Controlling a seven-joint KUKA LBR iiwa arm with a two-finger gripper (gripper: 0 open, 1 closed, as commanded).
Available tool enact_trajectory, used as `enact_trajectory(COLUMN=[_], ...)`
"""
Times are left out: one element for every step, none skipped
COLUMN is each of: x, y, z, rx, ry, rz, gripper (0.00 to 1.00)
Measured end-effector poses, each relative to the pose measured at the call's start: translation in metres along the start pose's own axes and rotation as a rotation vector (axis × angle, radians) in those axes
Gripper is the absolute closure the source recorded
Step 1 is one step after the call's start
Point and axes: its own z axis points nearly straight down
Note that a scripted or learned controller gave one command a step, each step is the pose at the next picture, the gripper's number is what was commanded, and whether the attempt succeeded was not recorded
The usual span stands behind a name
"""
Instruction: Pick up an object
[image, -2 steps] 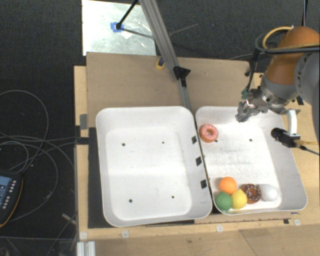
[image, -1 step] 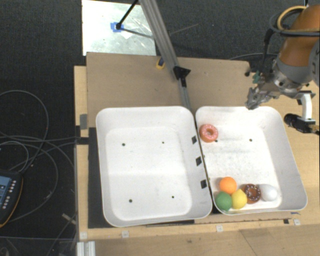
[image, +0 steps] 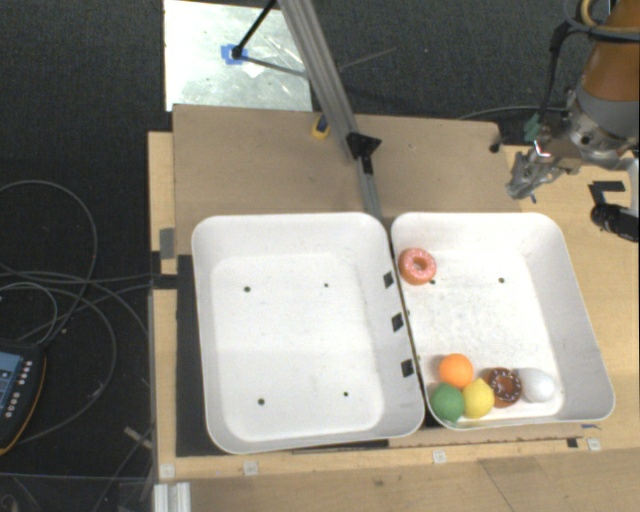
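Observation:
In the right bin (image: 560, 300) a pink frosted doughnut (image: 417, 265) lies near the far left corner. Along the bin's near edge sit an orange ball (image: 456, 370), a green ball (image: 447, 402), a yellow lemon-like fruit (image: 478, 398), a chocolate doughnut (image: 502, 386) and a white egg-shaped object (image: 538, 385), packed close together. My gripper (image: 524, 187) hangs above the bench just beyond the right bin's far edge, pointing down, with nothing visible between its fingers.
The left bin (image: 215, 330) lies beside the right one, with black clips along the shared wall. A slanted metal pole (image: 330, 80) crosses the bench at the back. Cables lie on the floor at left.

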Motion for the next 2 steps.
enact_trajectory(x=[0.058,0.112], y=[-0.003,-0.007], z=[0.011,0.028], rx=[0.007,0.008], ry=[0.004,0.004], rz=[-0.005,-0.004], gripper=[1.00,1.00])
